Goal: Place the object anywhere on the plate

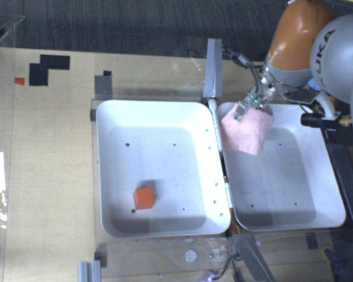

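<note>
One two-finger gripper (251, 104) meets our eye above the right bin (294, 210), clenched on the top edge of a soft pink plate (246, 133) hanging tilted, while a small orange block (144, 198) sits in the smooth white left bin (165, 122).

Two white bins (165, 113) side by side on wooden bench (47, 175)

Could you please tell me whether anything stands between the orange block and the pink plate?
Yes: the adjoining bin walls. The orange block lies in the left bin, the pink plate in the right bin, beside the hand.
</note>
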You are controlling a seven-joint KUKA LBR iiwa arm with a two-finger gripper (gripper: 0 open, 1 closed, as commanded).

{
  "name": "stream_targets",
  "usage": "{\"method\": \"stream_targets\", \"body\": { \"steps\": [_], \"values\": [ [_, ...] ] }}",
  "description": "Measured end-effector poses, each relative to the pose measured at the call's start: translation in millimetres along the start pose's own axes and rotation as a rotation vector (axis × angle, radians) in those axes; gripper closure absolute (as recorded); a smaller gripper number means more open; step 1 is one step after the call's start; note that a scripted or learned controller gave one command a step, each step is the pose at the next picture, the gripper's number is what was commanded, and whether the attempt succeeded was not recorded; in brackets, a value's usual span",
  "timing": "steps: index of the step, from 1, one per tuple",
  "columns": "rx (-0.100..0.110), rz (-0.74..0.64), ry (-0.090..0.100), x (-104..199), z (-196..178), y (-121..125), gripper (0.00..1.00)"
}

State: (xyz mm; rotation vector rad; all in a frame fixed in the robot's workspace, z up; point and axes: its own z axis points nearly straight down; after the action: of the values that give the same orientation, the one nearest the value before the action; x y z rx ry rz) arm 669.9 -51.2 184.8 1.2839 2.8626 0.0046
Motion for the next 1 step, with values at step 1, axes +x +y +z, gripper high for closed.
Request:
{"method": "stream_targets", "body": {
  "steps": [1],
  "values": [
    [-0.002, -0.005, -0.003, -0.6, -41.2, 2.9, 1.00]
  ]
}}
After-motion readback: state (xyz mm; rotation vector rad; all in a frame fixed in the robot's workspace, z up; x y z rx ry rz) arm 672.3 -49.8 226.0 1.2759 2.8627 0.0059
